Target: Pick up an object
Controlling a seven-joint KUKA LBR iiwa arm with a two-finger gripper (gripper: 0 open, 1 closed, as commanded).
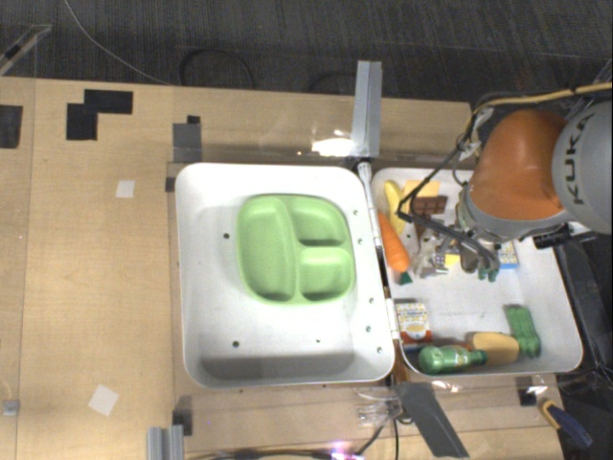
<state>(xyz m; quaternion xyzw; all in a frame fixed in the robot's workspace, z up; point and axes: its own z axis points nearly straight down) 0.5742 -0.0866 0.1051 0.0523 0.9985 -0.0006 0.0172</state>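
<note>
The arm's orange band (512,166) hangs over the back of the right bin (560,353). Below it my gripper (460,252) reaches down among small items near the bin's middle. An orange carrot (393,242) and a yellow banana-like piece (393,197) lie along the bin's left wall. A small red-and-white box (413,321) sits at the front left. At the front lie a green bottle (450,358), a tan and yellow piece (494,345) and a green block (523,330). The arm hides what lies directly beneath it.
The left bin (206,353) holds a green divided tray (292,247) with three compartments. A metal post (367,108) stands behind the seam between the bins. Black cables run from the arm across the right bin's back.
</note>
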